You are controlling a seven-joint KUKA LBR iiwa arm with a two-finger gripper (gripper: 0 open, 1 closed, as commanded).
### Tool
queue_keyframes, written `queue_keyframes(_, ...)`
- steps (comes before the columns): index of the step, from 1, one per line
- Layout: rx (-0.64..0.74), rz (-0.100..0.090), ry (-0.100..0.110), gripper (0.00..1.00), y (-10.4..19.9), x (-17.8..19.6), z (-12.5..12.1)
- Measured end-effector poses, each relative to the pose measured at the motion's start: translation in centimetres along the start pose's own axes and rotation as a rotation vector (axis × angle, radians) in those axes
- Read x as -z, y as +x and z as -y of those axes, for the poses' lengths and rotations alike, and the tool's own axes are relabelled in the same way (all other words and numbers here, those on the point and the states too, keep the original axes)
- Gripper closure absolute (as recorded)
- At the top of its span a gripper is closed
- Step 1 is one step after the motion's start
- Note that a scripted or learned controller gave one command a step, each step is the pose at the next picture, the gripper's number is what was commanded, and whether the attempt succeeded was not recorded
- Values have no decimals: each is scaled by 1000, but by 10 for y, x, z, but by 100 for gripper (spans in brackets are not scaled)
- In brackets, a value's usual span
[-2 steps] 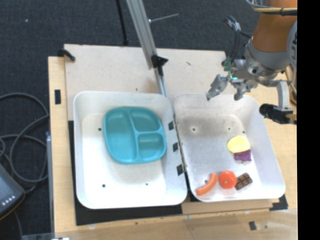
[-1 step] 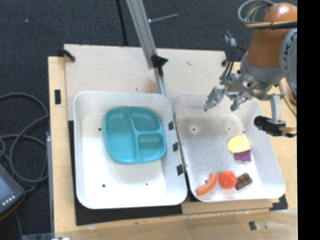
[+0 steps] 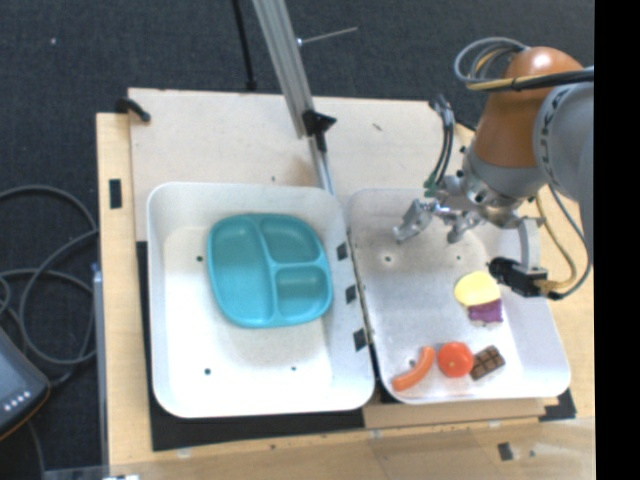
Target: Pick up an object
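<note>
While hanging open and empty, claw [image 3: 432, 218] well apart from toys [image 3: 478, 299]: risks closing on bare bin [image 3: 400, 298] floor.

I see grey arm with orange band [image 3: 522, 108] entering from upper right of frame, wrist angled down-left. Silver two-finger gripper [image 3: 432, 224] sits right of centre, upper half of frame. I read metal fingers [image 3: 408, 226] as spread apart, pointing toward lower left, nothing between them. Cables loop around orange band section.
</note>
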State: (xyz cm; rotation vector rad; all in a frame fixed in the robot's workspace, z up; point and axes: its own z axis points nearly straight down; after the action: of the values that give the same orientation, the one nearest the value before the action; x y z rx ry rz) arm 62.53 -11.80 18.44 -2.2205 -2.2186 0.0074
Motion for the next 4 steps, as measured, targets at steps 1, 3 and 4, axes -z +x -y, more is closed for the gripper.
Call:
queue_keyframes(1, 0, -1, -1, 0, 4, -49, 9)
queue_keyframes(3, 2, 0, -11, 100, 3, 10, 3)
queue_keyframes(4, 3, 0, -11, 100, 0, 54, 0)
